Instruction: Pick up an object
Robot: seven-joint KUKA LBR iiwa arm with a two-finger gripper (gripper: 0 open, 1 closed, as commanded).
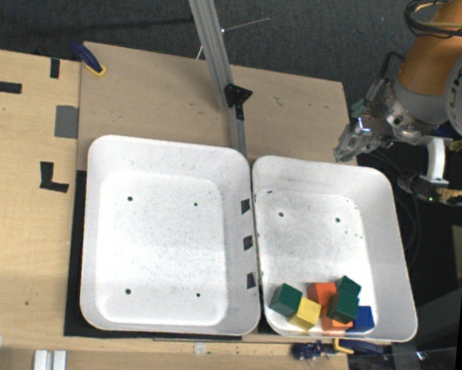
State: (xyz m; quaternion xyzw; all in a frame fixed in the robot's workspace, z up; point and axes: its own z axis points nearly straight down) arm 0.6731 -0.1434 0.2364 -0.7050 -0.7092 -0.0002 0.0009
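The gripper (352,143) hangs just outside the far rim of the right bin (389,238), near that bin's 12 o'clock edge, under the orange-banded wrist. It reads as a small grey blur; its state cannot be told from this view, and nothing is visible in its grasp.

The candidate objects form one cluster at the near end of the right bin, at about 6 o'clock within it:

- green block (286,299), at the cluster's 9 o'clock side
- yellow block (308,312), touching the green block
- orange block (323,293), behind the yellow one
- dark green block (348,297), at the 3 o'clock side, apparently resting on its neighbours
- blue block (363,318), against the bin's near wall

The blocks press against one another with no clear gaps between them. The left bin (97,207) bears no objects.

Governing relation: the cluster lies at roughly 6 o'clock from the gripper, well apart, with the whole length of the bin floor between them. The blocks are near-cubic, so no long axis dictates the approach angle; the contact between neighbours does.

Judgement: the pick is not yet begun. The coming move calls for travel toward 6 o'clock, then a descent. The green block offers the most exposed outer faces. A descent into the packed centre risks the gripper landing on top of adjacent blocks.
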